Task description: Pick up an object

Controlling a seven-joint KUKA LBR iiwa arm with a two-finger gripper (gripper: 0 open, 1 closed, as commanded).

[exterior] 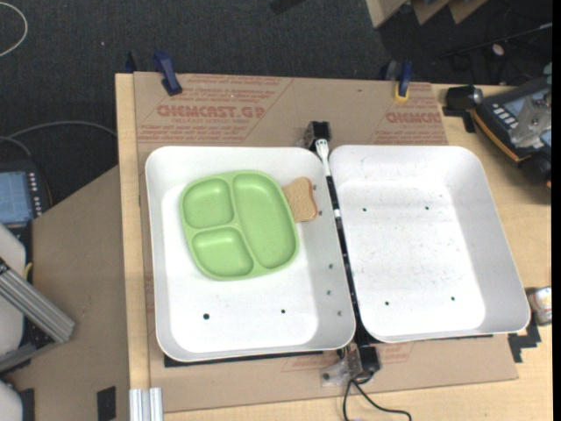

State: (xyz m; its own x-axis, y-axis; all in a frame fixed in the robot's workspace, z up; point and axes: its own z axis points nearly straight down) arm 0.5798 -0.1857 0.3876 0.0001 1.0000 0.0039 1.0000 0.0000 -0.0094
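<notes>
1. The camera looks down on a green plate (238,225). It has three sections, and all three look bare.
2. The plate lies flat in the left white bin (175,323), toward the far end of it.
3. A small tan thing (301,199) lies at the plate's far right edge. It touches the plate, or nearly does. It may be a slice of toy bread, but the view is too small to be sure.
4. The right white bin (421,235) sits to the right of the plate. It lies just beside the bin that holds the plate.
5. A brown board (210,103) with red letters lies under both bins and reaches out past the plate on every side.
6. Beyond the plate, a blue clamp (166,73) grips the board's far edge. A yellow and blue clamp (403,82) grips the same edge, farther to the right.
7. A small black part (319,133) sits past the plate's far right corner, where the two bins meet.
8. I cannot tell if the gripper is open or closed.
</notes>
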